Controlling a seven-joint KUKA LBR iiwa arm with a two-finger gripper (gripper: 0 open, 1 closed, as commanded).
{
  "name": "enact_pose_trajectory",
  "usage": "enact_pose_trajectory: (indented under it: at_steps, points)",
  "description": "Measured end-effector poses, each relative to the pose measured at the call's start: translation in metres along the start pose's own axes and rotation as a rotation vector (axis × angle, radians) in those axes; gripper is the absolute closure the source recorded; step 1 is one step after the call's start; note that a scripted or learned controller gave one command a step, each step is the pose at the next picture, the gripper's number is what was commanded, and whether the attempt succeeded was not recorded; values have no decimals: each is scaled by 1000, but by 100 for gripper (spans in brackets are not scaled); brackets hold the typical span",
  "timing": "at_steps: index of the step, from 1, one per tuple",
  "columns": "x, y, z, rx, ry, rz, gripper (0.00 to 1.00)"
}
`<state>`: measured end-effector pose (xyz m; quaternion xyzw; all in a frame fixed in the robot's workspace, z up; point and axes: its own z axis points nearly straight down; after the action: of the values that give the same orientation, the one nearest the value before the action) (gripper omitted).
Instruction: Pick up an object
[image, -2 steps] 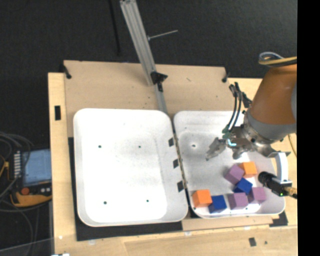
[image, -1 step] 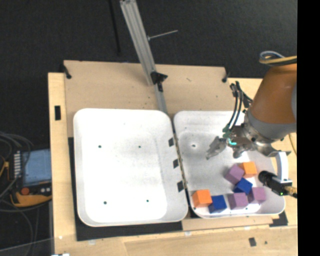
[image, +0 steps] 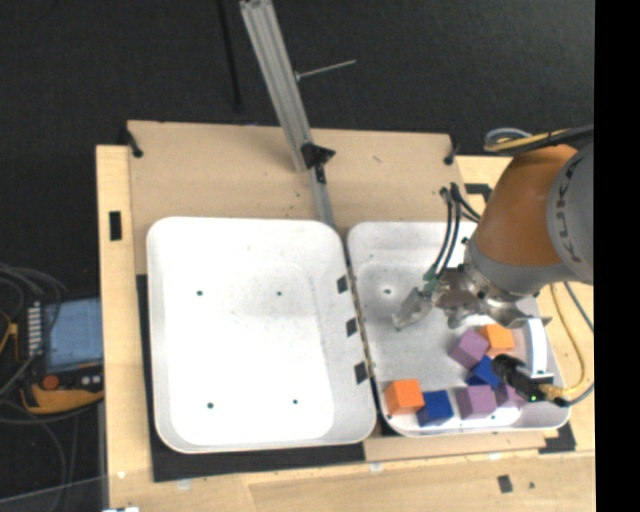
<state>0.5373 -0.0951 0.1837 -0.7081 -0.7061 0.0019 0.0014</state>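
My gripper (image: 418, 306) hangs over the middle of the right bin (image: 385, 250), its fingers spread open with nothing between them. The blocks lie in the bin's near right part. An orange block (image: 404, 395) and a blue block (image: 436, 408) sit by the front wall. A purple block (image: 478, 401) lies next to them. Further right are another purple block (image: 467, 349), an orange block (image: 499, 338) and a blue block (image: 485, 372). All of them lie below and to the right of the gripper.
The left bin (image: 250, 330) lies beside the right one, with small black clips along the shared edge. A slanted metal pole (image: 285, 90) rises from behind the bins. The arm's orange band (image: 525, 205) hangs over the right bin's far right corner.
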Motion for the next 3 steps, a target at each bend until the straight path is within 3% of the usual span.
enact_pose_trajectory:
  at_steps: [2,3]
  points:
    - [-2,7,86,-7,-1,0,0]
    - [-3,8,75,-12,0,9,100]
